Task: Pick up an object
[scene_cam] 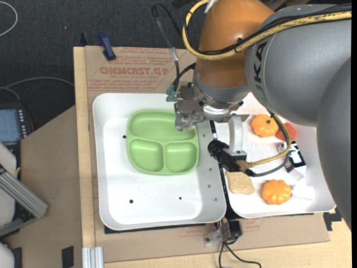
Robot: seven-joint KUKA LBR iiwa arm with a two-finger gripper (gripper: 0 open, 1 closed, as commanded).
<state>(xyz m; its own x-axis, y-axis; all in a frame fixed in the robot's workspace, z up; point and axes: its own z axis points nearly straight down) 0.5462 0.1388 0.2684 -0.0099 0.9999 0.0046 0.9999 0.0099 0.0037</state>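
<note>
Camera view: end effector [184,118] touches the green divided plate [162,142] at its 1 o'clock rim. Whether it grips, I cannot tell. Plate's long axis seems to run 11 to 5.

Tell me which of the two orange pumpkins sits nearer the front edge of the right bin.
The lower pumpkin, beside the tan biscuit-like piece. The other pumpkin lies farther back in the right bin, close under the arm.

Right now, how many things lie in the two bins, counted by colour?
Green: 1, the divided plate in the left bin.
Orange: 2, the pumpkins in the right bin.
Tan: 1, the flat piece in the right bin.
Total: 4 that I can tell apart; the arm hides part of the right bin.
</note>
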